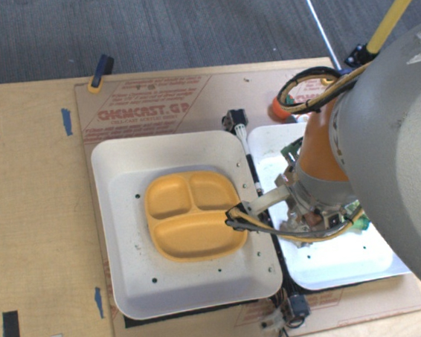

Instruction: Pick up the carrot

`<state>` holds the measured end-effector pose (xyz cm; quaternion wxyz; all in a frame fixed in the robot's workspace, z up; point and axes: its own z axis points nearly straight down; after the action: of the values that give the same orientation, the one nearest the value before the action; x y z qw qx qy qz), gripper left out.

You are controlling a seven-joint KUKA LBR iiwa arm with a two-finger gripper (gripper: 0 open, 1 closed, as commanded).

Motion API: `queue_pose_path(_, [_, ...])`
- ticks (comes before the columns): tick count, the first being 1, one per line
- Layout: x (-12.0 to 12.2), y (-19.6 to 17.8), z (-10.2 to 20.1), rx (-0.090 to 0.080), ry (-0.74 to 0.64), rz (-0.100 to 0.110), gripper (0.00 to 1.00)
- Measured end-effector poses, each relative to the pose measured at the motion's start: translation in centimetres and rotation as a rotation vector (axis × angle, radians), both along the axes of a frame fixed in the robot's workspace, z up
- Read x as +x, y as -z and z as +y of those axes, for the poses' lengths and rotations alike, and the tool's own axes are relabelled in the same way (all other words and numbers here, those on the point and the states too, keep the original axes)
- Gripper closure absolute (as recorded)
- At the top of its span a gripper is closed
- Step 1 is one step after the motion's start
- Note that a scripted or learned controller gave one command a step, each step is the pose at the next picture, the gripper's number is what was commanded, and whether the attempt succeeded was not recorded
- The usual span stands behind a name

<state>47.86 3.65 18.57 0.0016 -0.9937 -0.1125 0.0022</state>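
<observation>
My arm (386,130) reaches in from the right and covers most of the right bin (340,266). The gripper (314,219) hangs low over that bin's left half, under the orange wrist band (319,152), with cables looped around it. Small green bits (360,223) peek out beside the gripper, and another green scrap (292,149) shows near the bin's far edge. Whether either belongs to the carrot I cannot tell, since the arm hides what lies beneath it.
The left bin (125,210) holds a yellow divided plate (193,214). A black clamp (234,119) sits on the ridge between the bins. An orange-red rounded object (280,109) with coiled cables lies just beyond the right bin. A cable end (235,220) juts over the plate's right edge.
</observation>
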Motion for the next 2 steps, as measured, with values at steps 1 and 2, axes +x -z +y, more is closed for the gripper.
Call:
queue_pose_path(1, [0.1, -7.1, -4.0, -0.002, 0.022, -0.004, 1.0])
queue_pose_path(2, [1.1, -6.4, -11.4, -0.003, 0.026, -0.004, 1.0])
